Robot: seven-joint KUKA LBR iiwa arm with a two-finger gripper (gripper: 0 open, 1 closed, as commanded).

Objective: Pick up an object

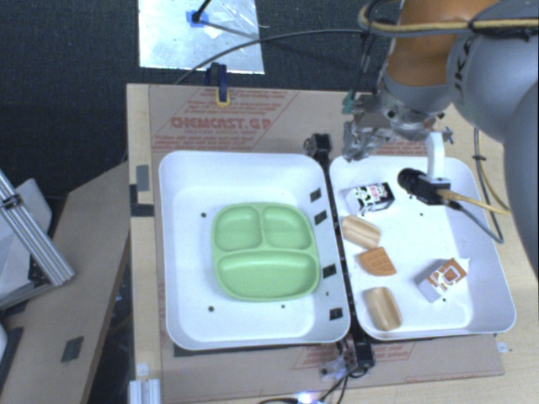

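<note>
End effector [362, 144]: hangs over the far rim of the right bin, at that bin's far left corner; nothing shows in its grasp.
End effector state: cannot tell whether it is open or closed; the metal parts blur together under the wrist.
Arm [472, 49]: grey with an orange band, rising up and to the right from the end effector.
Right bin [421, 238]: shallow and white, spreading from beneath the end effector toward the camera.
Black-and-white packet [371, 195]: the nearest thing, just camera-side of the end effector, lying flat on the bin floor, apart from it.
Tan roll [360, 231]: beyond the packet, close to the bin's left wall.
Orange wedge [376, 263]: next outward, just beside the tan roll.
Small box [444, 278]: white, orange and grey, well off to the right and toward the camera, lying tilted.
Tan oblong piece [383, 308]: farthest in this bin, near its front edge.
Left bin [189, 194]: to the left of the end effector, touching the right bin.
Green divided plate [265, 251]: in the middle of the left bin, well apart from the end effector.
Desk [244, 116]: brown printed sheet under both bins.
</note>
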